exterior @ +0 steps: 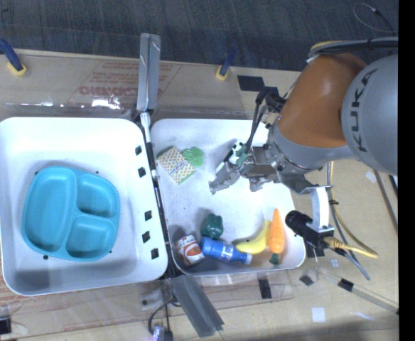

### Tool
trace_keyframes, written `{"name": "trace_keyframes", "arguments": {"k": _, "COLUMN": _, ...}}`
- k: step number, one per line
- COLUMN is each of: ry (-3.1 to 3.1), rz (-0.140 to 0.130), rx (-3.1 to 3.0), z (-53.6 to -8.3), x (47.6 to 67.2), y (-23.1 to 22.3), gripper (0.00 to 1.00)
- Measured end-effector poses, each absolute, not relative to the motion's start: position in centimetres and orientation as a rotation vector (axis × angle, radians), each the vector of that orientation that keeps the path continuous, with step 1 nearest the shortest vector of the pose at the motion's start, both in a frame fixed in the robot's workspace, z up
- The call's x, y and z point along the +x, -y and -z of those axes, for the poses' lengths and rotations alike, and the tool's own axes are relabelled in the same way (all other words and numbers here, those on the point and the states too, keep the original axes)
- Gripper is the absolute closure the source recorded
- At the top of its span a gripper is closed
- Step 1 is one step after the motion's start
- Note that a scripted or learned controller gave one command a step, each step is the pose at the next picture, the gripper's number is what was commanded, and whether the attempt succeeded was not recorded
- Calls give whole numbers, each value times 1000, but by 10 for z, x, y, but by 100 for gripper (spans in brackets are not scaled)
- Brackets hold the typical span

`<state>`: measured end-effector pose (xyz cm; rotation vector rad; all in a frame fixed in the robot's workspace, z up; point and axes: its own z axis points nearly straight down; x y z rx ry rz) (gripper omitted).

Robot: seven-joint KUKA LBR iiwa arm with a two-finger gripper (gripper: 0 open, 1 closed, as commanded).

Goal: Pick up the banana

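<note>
Banana (253, 242): one, yellow, smooth and curved, lying in the right bin (193, 130) near its front wall, toward the front right corner. One orange carrot (276, 234), tapered and standing nearly along the bin's right side, is seen touching the banana's right end. One blue bottle-like cylinder (224, 251) is lying against the banana's left end, and beyond it one small red-and-white can (189, 248) is wedged in the front left corner. One dark green rounded object (212, 226) sits just behind the blue cylinder. Little free room is left around the banana on the left, the right and the front; open white floor is seen behind it, toward the bin's middle.

Farther back, one checked yellow-green block (174, 164) and one crumpled green piece (192, 156) lie side by side near the rear left of the same bin.

The pincer (224, 177) is held over the bin's middle, well apart from the banana, its grey metal fingers slightly parted with nothing between them.

Left bin (8, 190): one sky-blue divided plastic tray (69, 211), rounded, with three compartments. Two bins are counted on the cardboard-covered tabletop (65, 73).
</note>
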<state>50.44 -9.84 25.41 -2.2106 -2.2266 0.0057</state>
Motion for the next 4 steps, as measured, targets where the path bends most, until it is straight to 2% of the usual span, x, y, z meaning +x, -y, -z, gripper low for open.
{"name": "trace_keyframes", "arguments": {"k": 1, "ry": 2370, "rz": -4, "rx": -2054, "z": -144, "x": 482, "y": 184, "gripper": 0}}
{"name": "trace_keyframes", "arguments": {"k": 2, "ry": 2548, "rz": 0, "rx": -1831, "z": -91, "x": 477, "y": 210, "gripper": 0}}
{"name": "trace_keyframes", "arguments": {"k": 3, "ry": 2552, "rz": -2, "rx": -1823, "z": -99, "x": 477, "y": 210, "gripper": 100}}
{"name": "trace_keyframes", "arguments": {"k": 4, "ry": 2553, "rz": -2, "rx": -1823, "z": -99, "x": 477, "y": 210, "gripper": 0}}
